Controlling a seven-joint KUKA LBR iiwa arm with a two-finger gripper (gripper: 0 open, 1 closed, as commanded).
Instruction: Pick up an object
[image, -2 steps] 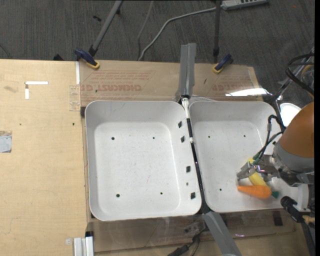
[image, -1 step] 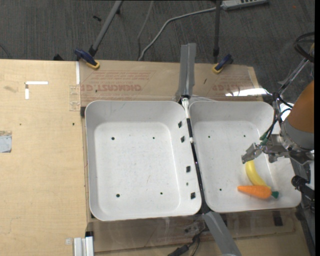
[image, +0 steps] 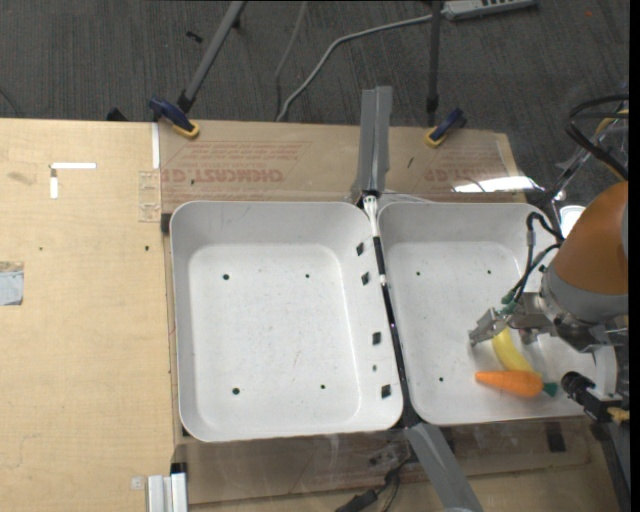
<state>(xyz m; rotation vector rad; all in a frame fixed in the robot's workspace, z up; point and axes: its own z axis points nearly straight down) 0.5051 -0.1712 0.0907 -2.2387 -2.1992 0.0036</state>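
Hovering low over the banana (image: 507, 350) beside the carrot (image: 508, 381), the gripper (image: 497, 329) seems mid-grasp; jaw state unclear; next, lifting straight up.

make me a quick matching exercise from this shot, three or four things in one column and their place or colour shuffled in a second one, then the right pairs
Things:
1. carrot
2. banana
3. blue-handled clamps
4. gripper

Descriptions:
A. yellow, directly beneath the gripper
B. on the cardboard's far edge, beyond the bins
C. orange, near the right bin's front edge
D. low over the right bin, by the banana

Pairs: 1-C, 2-A, 3-B, 4-D
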